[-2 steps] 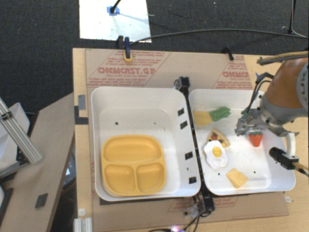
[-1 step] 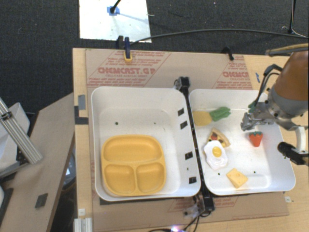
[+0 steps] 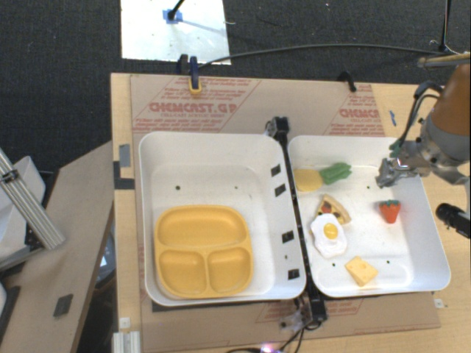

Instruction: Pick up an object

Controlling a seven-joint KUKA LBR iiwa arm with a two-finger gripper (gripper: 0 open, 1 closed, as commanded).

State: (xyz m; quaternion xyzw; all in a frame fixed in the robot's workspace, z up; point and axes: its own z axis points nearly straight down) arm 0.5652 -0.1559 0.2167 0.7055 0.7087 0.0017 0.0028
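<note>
A toy strawberry is seen lying in the right bin, near its right wall, and nothing is touching it. The hand is held just above and behind the strawberry, over the back right part of that bin; nothing is seen between its fingers, and whether they are open or closed cannot be told. Further left in the same bin, a pizza slice is laid just beside a fried egg, with a cheese wedge near the front and a green vegetable touching a yellow piece at the back. A yellow divided tray is placed in the left bin. Both bins are carried by the desk.
</note>
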